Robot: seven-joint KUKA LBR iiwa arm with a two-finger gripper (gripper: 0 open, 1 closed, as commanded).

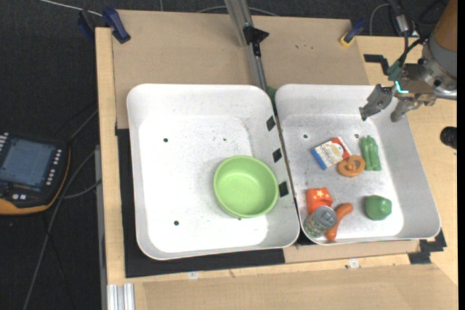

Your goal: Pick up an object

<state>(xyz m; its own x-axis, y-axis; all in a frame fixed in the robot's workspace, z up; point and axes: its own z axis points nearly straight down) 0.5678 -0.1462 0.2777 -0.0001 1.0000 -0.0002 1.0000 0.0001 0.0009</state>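
Your end effector (387, 107) is hanging at the right of the frame, fingers spread wide (nothing between them), above the right bin (414, 156) near the green pepper (371, 153).

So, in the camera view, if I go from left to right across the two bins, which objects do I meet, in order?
green bowl → orange block → blue and white packet → orange ring → green pepper. The can, the carrot and the long green vegetable overlap these in left-right position, so I leave them out.
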